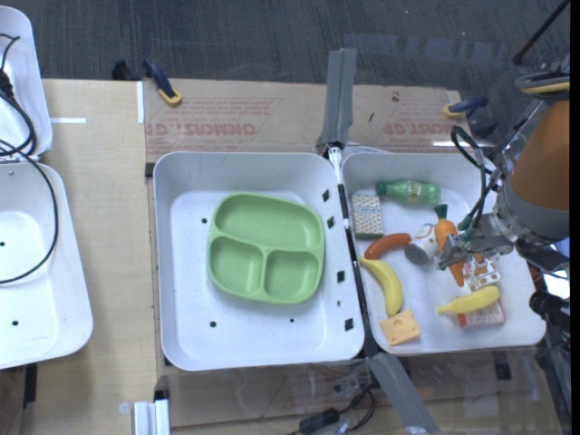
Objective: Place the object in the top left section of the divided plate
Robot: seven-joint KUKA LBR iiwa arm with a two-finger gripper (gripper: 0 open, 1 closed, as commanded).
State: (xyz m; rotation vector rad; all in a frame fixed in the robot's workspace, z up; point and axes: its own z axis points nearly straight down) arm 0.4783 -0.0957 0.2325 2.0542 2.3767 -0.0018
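Note:
The green divided plate [265, 223] lies in the left bin [181, 324], with one wide section along its far side and two smaller ones nearer me. My gripper [458, 254] is low in the right bin [517, 335], reaching in from the right. It sits directly over an orange carrot [444, 232] with a green top. The gripper's body hides the carrot's middle, so I cannot see whether it has hold of the carrot.
The right bin also holds a green bottle [408, 190], a red sausage [387, 244], a banana [387, 284], a cheese wedge [400, 327], a patterned block [366, 214], a grey round piece [417, 253] and a yellow piece [469, 301] on a box. A grey divider post [339, 98] stands between the bins.

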